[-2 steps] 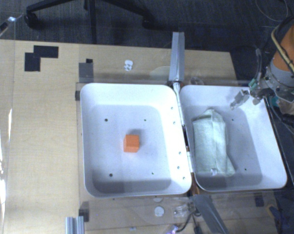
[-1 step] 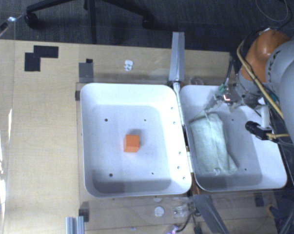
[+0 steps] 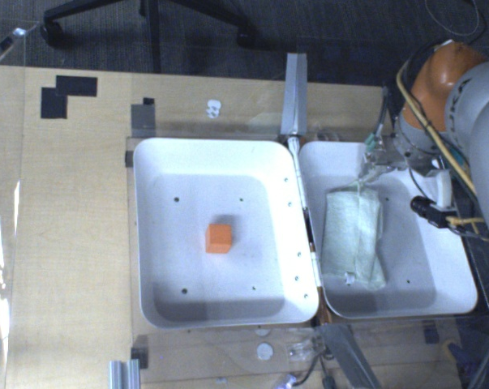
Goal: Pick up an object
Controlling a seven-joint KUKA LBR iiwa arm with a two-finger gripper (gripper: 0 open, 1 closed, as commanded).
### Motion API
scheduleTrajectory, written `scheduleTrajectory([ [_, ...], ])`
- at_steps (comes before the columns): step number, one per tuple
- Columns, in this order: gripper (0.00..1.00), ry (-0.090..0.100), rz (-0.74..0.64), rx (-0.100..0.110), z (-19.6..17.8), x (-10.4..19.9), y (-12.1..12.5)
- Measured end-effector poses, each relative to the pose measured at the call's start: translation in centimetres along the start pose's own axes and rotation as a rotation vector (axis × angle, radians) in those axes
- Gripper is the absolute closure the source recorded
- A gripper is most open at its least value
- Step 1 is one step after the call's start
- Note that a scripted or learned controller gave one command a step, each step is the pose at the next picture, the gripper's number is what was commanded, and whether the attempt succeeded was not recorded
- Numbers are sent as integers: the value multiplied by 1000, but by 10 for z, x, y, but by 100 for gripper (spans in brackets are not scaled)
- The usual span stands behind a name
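Nearest me, the right bin's (image 3: 451, 298) front wall, bin sitting at 4 o'clock of the view. Pale cloth bag (image 3: 353, 237) lies lengthwise on its floor, top corner drawn up toward 12 o'clock. Gripper (image 3: 372, 162) sits right at that corner, seemingly pinching a fold; I cannot tell how the jaws stand. I judge a lift is under way, grip unconfirmed. Left bin (image 3: 147, 241) holds an orange cube (image 3: 219, 238) mid-floor, well apart, untouched. Arm's orange band (image 3: 439, 79) at 2 o'clock.

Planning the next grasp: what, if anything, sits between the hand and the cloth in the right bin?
Nothing visible. The hand hovers at the cloth's top end in the right bin.
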State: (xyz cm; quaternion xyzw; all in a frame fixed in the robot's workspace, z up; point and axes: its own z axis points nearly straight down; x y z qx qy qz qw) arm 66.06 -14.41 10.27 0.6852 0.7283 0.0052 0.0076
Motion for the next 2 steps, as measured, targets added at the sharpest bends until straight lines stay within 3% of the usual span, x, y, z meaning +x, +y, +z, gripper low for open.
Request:
scheduleTrajectory([
  [1, 100, 2, 190, 12, -157, 92, 18],
  [2, 100, 1, 259, 15, -115, 107, 17],
])
